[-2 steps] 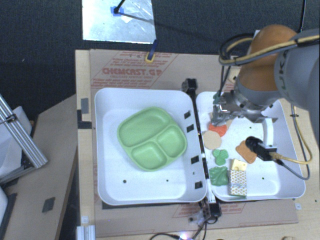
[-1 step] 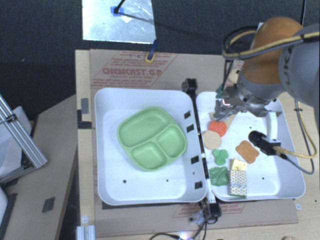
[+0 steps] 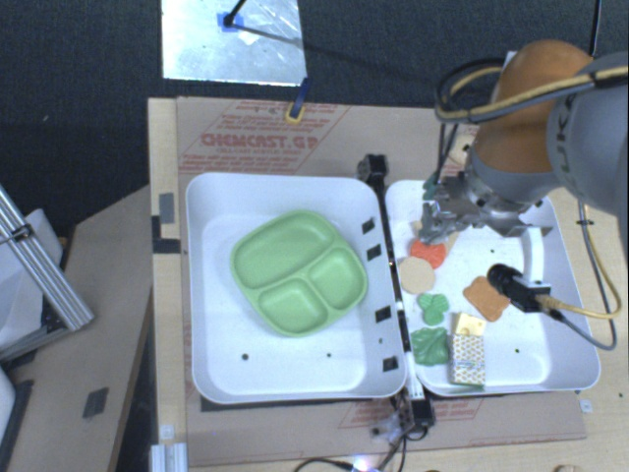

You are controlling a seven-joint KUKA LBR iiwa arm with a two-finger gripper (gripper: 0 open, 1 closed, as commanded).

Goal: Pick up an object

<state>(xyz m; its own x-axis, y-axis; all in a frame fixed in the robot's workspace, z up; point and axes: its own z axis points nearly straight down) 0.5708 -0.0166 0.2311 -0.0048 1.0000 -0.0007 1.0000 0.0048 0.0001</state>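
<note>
Gripper (image 3: 435, 226) poised just above red piece (image 3: 428, 252), roundish, no clear long axis; grip state impossible to tell.

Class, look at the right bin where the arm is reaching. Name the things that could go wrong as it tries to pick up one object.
1. The gripper hangs over the orange-red piece, which touches the round tan disc; it may nudge or snag both.
2. That piece lies close to the bin's left wall, so a finger could strike the wall.
3. The black cable trails across the right bin and could drag the toast-shaped piece.
</note>
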